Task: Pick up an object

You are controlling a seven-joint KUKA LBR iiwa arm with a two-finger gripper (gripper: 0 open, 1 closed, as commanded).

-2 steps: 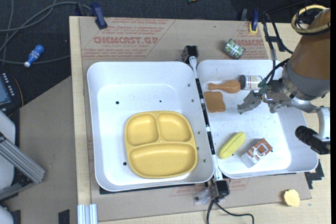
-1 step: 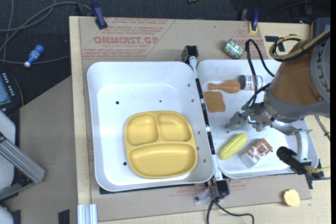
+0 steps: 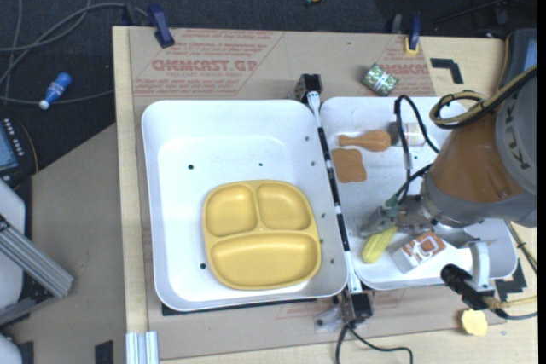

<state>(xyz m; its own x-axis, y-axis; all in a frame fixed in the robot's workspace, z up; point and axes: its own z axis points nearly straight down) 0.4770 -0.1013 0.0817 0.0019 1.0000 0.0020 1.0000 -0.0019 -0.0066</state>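
The right white bin holds a yellow corn cob near its front left. An orange and white small box lies just right of the cob. A flat brown toast-like piece and an orange-brown drumstick sit toward the back left. My gripper is low in this bin, right above the corn cob's far end, with the orange-banded wrist behind it. The wrist hides the bin's middle.
The left white bin carries a yellow divided plate. On the bench behind the right bin lies a small green can. Blue clamps stand at the board's back edge. A yellow bit lies at the front right.
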